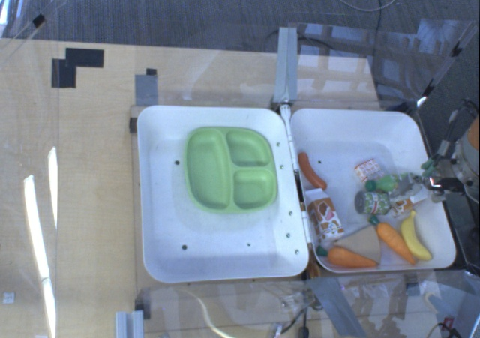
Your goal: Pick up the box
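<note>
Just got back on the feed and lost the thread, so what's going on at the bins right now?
The arm reaches in from the right, its gripper low over the right bin's right edge, near a can. The box, a small brown carton, lies untouched by the bin's left wall among two carrots, a banana and a hot dog. The left bin holds a green divided plate. Nothing is lifted yet.

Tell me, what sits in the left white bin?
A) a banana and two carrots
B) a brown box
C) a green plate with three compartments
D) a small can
C: the green divided plate lies alone in the left bin, while the banana, carrots, can and box are all in the right bin.
</note>
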Controlling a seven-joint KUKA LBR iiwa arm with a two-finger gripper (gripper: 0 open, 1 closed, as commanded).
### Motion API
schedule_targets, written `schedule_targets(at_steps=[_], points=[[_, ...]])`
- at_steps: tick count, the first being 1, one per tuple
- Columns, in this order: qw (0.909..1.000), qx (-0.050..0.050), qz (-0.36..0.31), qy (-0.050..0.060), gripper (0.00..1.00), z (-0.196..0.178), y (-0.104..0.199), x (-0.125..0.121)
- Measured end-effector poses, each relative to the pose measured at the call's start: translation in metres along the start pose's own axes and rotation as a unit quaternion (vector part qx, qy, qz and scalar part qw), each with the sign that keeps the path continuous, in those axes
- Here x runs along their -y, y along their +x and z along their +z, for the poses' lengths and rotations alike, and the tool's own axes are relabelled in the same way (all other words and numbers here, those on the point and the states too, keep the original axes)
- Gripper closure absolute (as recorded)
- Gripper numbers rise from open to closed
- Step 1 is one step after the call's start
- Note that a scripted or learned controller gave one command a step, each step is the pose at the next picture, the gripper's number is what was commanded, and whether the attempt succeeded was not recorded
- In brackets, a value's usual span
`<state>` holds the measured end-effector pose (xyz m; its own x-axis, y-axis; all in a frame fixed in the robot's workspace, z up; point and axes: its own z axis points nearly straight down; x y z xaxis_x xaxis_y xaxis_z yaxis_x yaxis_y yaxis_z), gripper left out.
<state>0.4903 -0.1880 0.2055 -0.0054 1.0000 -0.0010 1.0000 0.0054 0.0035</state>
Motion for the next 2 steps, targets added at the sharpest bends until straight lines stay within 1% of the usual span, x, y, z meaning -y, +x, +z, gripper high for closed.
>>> schedule_targets(at_steps=[1,2], points=[[1.0000,0.000,-0.002,-0.002,0.00,-0.025,-0.017,-0.045],[0.9999,-0.001,-0.017,0.000,0.00,0.068,0.025,-0.048]])
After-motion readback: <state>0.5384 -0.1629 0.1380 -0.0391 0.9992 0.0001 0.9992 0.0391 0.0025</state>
